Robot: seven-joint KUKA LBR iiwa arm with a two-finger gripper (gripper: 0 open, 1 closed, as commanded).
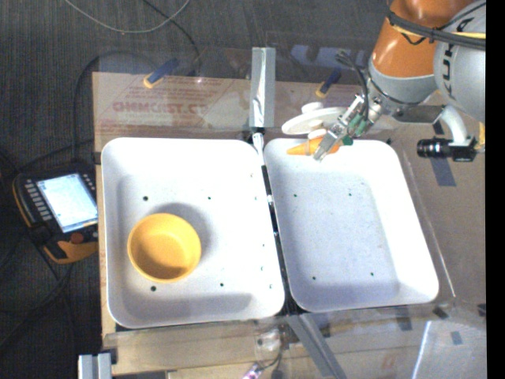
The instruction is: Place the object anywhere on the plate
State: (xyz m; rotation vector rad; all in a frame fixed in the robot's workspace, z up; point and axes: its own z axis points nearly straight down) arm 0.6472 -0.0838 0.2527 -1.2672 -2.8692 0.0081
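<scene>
The fingers (335,136) of the grey arm's gripper (331,142) are clamped on a small orange carrot-shaped object (309,147), which juts out to the left from between their tips. They hang over the far rim of the right shallow white bin (394,290), close to its left corner, and point down and to the left. A round white plate (304,122) lies just behind them, past the bin's far edge, partly covered by the gripper; the orange object sits at the plate's near edge, above the bin rim, and whether it touches either cannot be told. The arm's orange band (410,22) shows at the upper right, above the wrist.

In the left shallow white bin (189,164) a round yellow bowl (164,246) stands upright near the left wall, well apart from the gripper. A handheld control pendant with a lit screen (59,204) lies on the floor to the left of the bench (158,105).
</scene>
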